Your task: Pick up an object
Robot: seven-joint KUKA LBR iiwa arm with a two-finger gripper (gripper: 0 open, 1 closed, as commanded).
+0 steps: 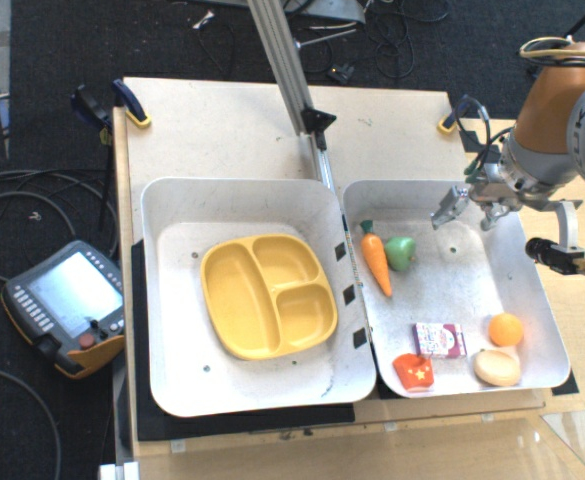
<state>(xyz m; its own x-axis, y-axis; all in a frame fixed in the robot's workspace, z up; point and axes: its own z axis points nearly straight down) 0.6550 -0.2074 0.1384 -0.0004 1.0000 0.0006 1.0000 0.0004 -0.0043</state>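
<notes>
Choosing 1 target comes first, and none is taken yet: every object lies in the right bin (532, 268), while the left bin (162, 268) carries a yellow divided plate (270, 294) with 3 shallow compartments, smooth and glossy like moulded plastic, too wide and flat to pinch easily. Going rightward, a toy carrot (376, 262) lies along the bin floor, tapered and slick, touching or just beside a rounded green piece (401, 252); that closeness could spoil a grasp, so I would close across the carrot's thicker upper part, away from its neighbour. Nearer the front edge sit a red piece (413, 371) with a small pale mark, then a small pink and white carton (439, 340), whose flat parallel sides look the most forgiving for 2 fingers. A pale rounded lump (497, 367) and an orange ball (505, 329) lie close together by the right wall, both likely to roll or squirt out under an off-centre squeeze. The hand (477, 206) hovers over the bin's far end with its fingers apart and nothing between them, well apart from all of these, above the pale desk (222, 128); a straight descent centred on the chosen piece seems wisest.
</notes>
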